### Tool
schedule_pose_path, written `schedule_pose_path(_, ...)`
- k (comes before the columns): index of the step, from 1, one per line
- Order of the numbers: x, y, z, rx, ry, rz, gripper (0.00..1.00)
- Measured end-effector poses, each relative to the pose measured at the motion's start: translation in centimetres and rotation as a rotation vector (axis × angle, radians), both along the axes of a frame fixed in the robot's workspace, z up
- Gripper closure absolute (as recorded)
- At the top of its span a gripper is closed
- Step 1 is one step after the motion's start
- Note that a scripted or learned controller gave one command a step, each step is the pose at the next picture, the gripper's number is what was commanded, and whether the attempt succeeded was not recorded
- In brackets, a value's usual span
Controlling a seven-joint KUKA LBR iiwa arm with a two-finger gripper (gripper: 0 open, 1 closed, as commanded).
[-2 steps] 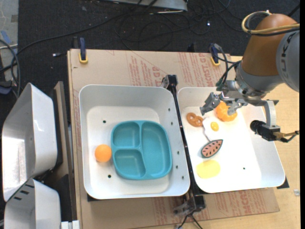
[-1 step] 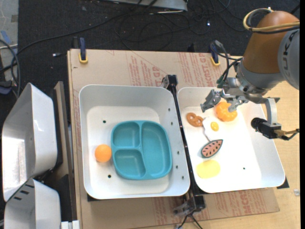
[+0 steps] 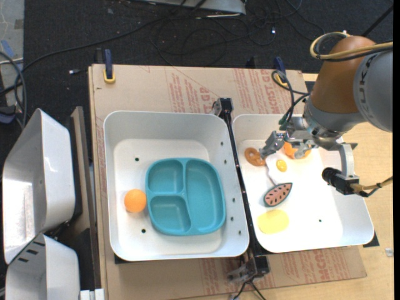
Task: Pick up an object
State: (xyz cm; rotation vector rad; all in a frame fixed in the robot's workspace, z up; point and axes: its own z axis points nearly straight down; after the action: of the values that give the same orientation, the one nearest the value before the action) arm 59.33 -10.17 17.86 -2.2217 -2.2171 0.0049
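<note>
Hovering low over the far end of the right-hand shallow white plastic bin (image 3: 350,227), the grey arm's two-finger gripper (image 3: 289,144) sits right at a small orange rounded object (image 3: 294,150). From my remote seat I cannot tell whether the fingers are spread or closed, nor whether the orange piece lies between them or merely under them. I judge the pick as not yet done: nothing hangs plainly clear of the bin floor.

Other candidates lie near in the same bin: a brown ring-shaped piece (image 3: 254,157) just to the gripper's left, a small yellow blob (image 3: 281,165) just below it, a flat pink-and-brown slice with dark seeds (image 3: 277,194), and a pale yellow flat disc (image 3: 273,221) nearest the front wall.

The left-hand shallow white bin (image 3: 119,167) carries a teal three-compartment plastic tray (image 3: 185,195), with an orange ball (image 3: 135,200) touching or just beside its left edge.

Both bins rest on a sheet of printed brown cardboard (image 3: 187,89) that covers the tabletop. Black cables (image 3: 187,24) trail across the dark floor beyond, and more white bins (image 3: 34,180) stand tilted at the left.
</note>
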Motion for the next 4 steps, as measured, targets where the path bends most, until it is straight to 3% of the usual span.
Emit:
schedule_pose_path(2,1.3,0.3,-8.3,-0.001,-0.012,0.002,0.0)
schedule_pose_path(3,1.0,0.3,-7.6,0.0,-0.005,0.001,1.0)
schedule_pose_path(4,1.3,0.5,-3.3,0.0,-0.007,0.004,1.0)
